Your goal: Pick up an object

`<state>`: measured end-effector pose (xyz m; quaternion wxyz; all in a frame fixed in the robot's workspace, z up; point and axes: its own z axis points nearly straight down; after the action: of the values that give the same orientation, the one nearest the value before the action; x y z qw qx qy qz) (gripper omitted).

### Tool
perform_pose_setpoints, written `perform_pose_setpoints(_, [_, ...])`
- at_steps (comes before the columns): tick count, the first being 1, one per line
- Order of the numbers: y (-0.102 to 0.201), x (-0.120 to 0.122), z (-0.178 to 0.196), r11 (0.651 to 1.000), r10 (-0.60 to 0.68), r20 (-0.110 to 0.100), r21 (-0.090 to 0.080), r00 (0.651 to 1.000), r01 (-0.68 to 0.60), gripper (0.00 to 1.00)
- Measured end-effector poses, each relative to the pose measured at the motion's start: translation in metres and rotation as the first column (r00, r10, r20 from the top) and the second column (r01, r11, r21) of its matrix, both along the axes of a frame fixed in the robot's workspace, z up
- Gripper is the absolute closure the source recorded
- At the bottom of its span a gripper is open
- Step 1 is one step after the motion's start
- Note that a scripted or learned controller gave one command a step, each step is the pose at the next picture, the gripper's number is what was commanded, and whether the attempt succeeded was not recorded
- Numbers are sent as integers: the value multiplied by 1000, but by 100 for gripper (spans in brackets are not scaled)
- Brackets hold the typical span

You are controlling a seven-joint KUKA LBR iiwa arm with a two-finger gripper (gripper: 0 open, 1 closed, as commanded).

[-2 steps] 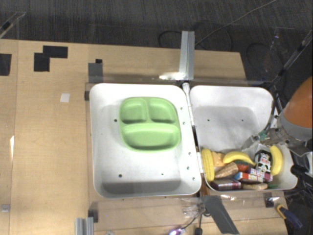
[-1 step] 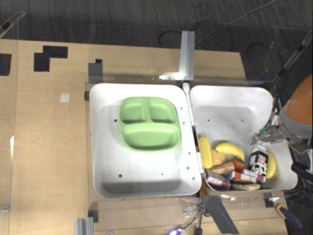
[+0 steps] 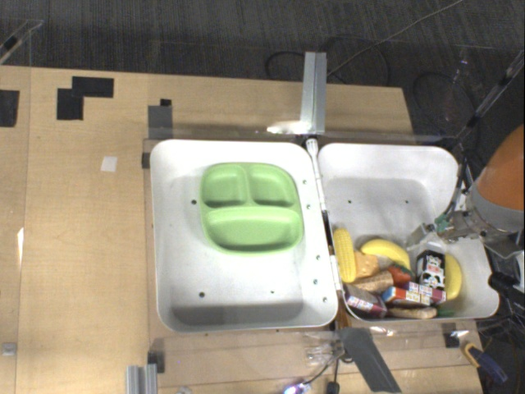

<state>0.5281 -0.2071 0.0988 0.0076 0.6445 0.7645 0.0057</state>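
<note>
The right bin (image 3: 385,179) holds a pile of toy food along its near side. In the pile are a corn cob (image 3: 343,253), a banana (image 3: 387,250), a bread-coloured piece (image 3: 374,282), a black-and-white carton (image 3: 432,271) and a second yellow piece (image 3: 454,277). My gripper (image 3: 428,235) hangs at the right side of this bin, just above the carton and right of the banana. The grey arm with its orange band (image 3: 502,179) reaches in from the right edge. Nothing is visibly lifted out of the pile.
The left bin (image 3: 176,245) holds a green divided plate (image 3: 249,206) lying flat in its middle. A metal post (image 3: 314,93) stands behind the seam between the bins. Cables run over the dark floor behind the bench.
</note>
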Motion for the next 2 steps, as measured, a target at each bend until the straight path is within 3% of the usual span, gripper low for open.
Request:
perform_pose_setpoints(1, [0, 2, 8, 1000, 0, 3, 0, 1000, 0, 100])
perform_pose_setpoints(2, [64, -10, -8, 899, -439, 4, 3, 899, 439, 100])
